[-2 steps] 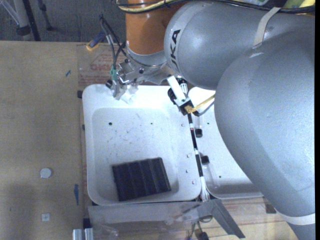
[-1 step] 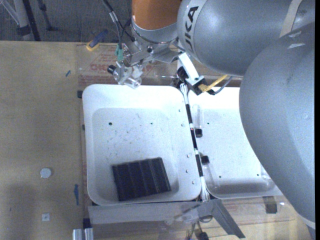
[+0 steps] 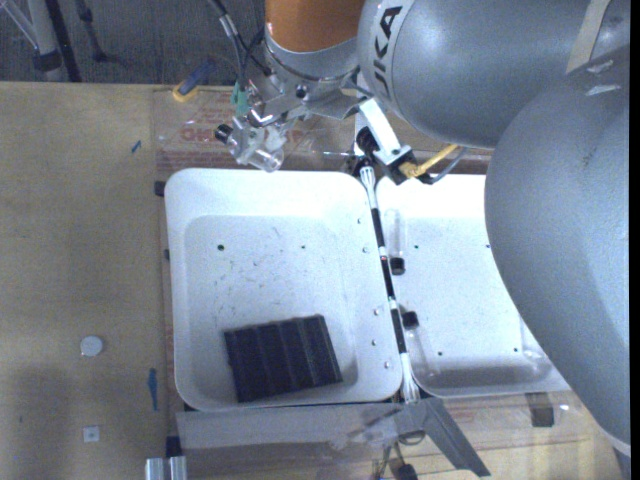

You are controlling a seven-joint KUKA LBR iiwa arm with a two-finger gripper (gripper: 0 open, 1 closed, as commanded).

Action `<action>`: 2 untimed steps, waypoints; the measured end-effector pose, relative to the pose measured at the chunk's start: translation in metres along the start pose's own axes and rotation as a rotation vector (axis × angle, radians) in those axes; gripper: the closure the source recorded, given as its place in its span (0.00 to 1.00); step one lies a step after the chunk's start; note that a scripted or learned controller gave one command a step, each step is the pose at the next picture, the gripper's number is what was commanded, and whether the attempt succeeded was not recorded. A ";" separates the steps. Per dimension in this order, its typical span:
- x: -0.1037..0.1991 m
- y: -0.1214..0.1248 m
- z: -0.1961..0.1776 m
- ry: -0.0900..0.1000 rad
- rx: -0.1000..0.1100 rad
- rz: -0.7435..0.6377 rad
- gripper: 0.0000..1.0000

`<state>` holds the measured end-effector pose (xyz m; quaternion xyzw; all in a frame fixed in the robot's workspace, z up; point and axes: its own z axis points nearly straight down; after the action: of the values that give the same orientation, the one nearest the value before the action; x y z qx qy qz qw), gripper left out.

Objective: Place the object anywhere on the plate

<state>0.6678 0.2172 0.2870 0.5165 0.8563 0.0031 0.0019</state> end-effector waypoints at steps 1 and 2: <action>0.001 0.000 -0.043 -0.001 0.000 -0.523 1.00; 0.014 -0.007 -0.102 -0.001 -0.001 -0.809 1.00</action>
<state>0.6541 0.2262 0.3887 0.1376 0.9905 0.0023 0.0037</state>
